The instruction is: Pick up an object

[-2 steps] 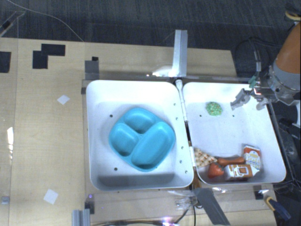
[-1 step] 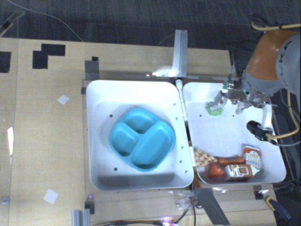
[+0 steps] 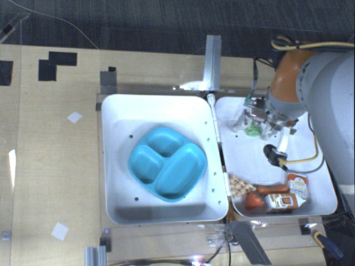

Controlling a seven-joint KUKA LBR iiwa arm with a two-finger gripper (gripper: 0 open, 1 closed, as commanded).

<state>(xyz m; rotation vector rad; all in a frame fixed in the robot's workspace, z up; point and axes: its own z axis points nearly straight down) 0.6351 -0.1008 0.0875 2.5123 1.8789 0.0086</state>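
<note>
Nearest the camera, the right bin's point(image 3: 327, 204) front corner holds an orange-and-white carton point(image 3: 288, 195), a red-orange toy point(image 3: 254, 200) and a pale waffle-patterned piece point(image 3: 238, 185), well short of the fingers point(image 3: 260, 127). The left bin point(image 3: 113, 148) carries a blue three-compartment tray point(image 3: 167, 163). Farther back, a small green object point(image 3: 253, 131) lies directly under the fingers; whether they grip it cannot be told.

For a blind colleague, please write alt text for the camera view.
The gripper hangs over a small green object in the right bin, whose near end holds food items. The left bin holds a blue divided plate.
</note>
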